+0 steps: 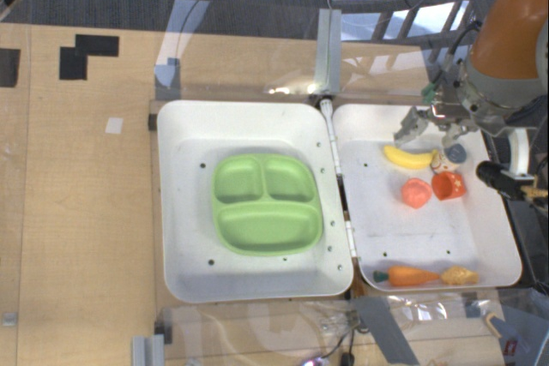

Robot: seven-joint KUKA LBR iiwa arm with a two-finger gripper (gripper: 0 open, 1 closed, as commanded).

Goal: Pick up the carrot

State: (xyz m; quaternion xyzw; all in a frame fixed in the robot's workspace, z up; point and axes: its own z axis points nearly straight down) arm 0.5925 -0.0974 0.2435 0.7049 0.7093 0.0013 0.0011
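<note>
Tool poised at the far end of the right bin, carrot lying at the near edge

The carrot (413, 275) rests against the front wall of the right bin (489, 257), beside a small tan piece (460, 275), well apart from the tool (433, 126), which hangs with fingers spread wide and empty just above the banana (407, 156); since the pink item (416, 192) and red item (448, 184) sit between them, reaching the carrot likely means crossing over that cluster, while the green divided plate (266, 204) waits in the left bin (184, 270)
</note>
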